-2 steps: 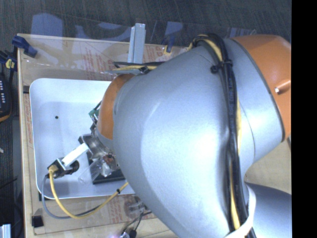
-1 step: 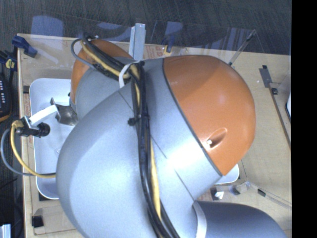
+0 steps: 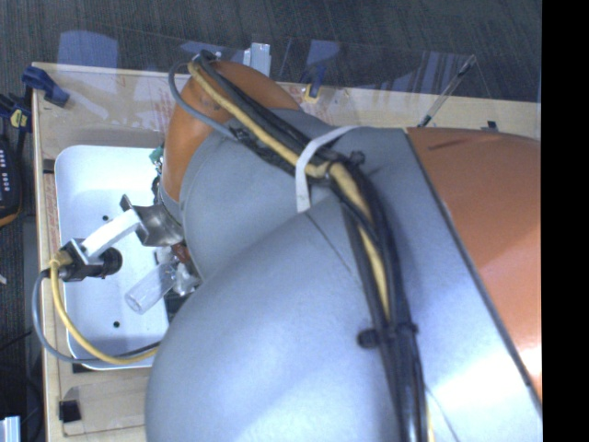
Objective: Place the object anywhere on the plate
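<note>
Here, arm (image 3: pixel 304 274) over bin (image 3: pixel 78 178) (left)

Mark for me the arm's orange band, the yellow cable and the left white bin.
orange band (image 3: pixel 189 122), camera view, on its curved side.
yellow cable (image 3: pixel 64 316), camera view, on the loop hanging over the bin.
left white bin (image 3: pixel 83 178), camera view, on its bare floor.

Arm (image 3: pixel 304 320) smooth matt grey with glossy orange; bin (image 3: pixel 78 178) left of gripper (image 3: pixel 156 284) glossy white plastic; bench (image 3: pixel 101 109) bare wood.
</note>
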`<action>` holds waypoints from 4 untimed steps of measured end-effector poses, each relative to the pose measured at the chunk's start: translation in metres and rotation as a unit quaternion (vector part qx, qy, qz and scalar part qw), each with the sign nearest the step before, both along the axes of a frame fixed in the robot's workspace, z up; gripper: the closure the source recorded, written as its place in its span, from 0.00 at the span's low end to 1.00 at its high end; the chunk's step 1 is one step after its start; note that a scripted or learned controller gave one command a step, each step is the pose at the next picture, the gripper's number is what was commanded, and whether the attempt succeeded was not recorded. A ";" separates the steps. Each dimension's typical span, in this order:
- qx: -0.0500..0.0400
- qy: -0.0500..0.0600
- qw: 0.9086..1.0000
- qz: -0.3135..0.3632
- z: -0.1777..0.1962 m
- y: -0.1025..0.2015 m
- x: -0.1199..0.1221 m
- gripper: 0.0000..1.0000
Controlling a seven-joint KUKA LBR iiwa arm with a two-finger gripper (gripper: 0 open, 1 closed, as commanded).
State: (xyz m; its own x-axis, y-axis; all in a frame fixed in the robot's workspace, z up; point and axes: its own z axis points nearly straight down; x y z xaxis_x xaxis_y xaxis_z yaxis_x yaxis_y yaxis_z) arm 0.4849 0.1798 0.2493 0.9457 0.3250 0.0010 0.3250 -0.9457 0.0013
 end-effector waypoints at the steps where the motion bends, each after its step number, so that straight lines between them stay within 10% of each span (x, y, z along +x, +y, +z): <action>1: 0.001 0.004 0.992 0.122 0.020 -0.020 0.039 1.00; 2: 0.002 0.001 0.988 0.155 0.066 0.019 -0.009 1.00; 3: 0.002 0.000 0.991 0.132 0.114 -0.066 -0.008 1.00; 4: 0.002 0.001 0.991 0.133 0.113 -0.066 -0.008 0.00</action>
